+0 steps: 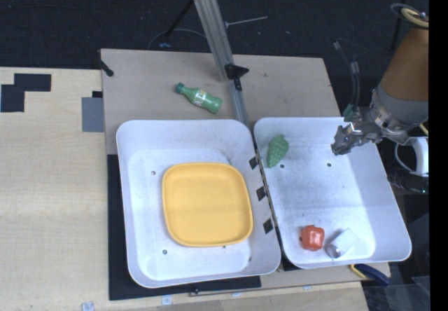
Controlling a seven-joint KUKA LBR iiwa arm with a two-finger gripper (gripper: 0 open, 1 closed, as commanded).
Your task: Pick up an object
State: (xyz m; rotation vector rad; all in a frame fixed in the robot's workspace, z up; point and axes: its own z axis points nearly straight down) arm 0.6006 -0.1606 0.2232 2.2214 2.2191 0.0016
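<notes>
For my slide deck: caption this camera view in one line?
Robot hand poised over right white bin holding green leaf-shaped toy and red block; square yellow plate in left bin.

— How many bins do I have in front of me?

— Two: the left bin (133,155) at the frame's centre-left and the right bin (364,190) at centre-right.

— What do I count in the left one?

— One yellow plate (207,204), nothing more to tally.

— And in the right one?

— Three things: one green leaf-shaped piece (277,150) at its upper left corner, one red object (312,237) near its lower edge, and one small clear-and-grey object (337,245) just beside the red one; I cannot tell what that one is.

— Anything on the bench itself?

— One green bottle (199,98), lying in the upper middle of the frame, and one metal rail (217,29) slanting above it.

— So, loose items in all?

— Five: one of each kind.
</notes>
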